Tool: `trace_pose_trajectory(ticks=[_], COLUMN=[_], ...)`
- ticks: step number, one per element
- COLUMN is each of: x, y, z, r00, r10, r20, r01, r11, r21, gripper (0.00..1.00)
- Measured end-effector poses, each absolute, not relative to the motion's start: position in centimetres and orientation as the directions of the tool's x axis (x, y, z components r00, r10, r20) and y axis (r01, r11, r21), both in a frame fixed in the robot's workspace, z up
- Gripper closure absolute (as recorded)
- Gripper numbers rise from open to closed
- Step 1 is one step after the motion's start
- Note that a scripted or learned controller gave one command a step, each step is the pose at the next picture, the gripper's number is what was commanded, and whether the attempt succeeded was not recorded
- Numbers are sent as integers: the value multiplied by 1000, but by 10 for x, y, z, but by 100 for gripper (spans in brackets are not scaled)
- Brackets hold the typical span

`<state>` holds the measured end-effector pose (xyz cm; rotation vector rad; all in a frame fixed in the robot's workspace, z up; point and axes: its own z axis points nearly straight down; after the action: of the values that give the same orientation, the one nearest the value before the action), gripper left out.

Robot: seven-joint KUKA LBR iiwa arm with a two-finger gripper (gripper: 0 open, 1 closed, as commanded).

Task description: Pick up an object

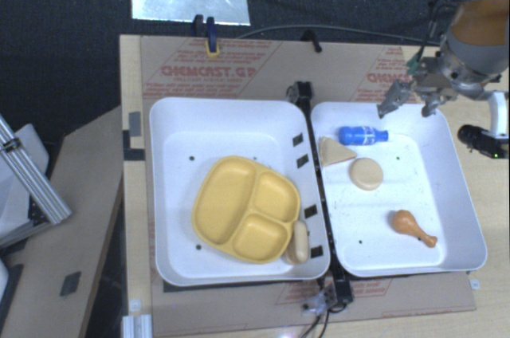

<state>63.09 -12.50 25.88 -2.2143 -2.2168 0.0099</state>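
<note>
We see the gripper (410, 107) hovering above the far rim of the right bin (458, 169), its two dark fingers spread wide with nothing between them. Just below it, inside that bin, a small blue bottle (362, 136) lies on its side, white cap toward the right. Beside the bottle, near the divider, we spot a tan wedge of toy food (335, 151), and just next to that a round cream biscuit-like piece (366, 174). Nearer the front sits a toy chicken drumstick (413, 227). Over in the left bin (183, 145) we have a yellow compartment tray (245, 209), with a pale bread roll (299, 242) touching its right corner.
</note>
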Motion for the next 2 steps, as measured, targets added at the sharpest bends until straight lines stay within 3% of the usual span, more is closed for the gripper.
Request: trace_pose_trajectory(ticks=[1, 2], x=[633, 623], y=[-125, -125], z=[266, 211], r00=[-3, -1], r10=[1000, 1000], r20=[0, 0], r01=[1000, 1000], r11=[3, 1], r21=[2, -3], gripper=[0, 0])
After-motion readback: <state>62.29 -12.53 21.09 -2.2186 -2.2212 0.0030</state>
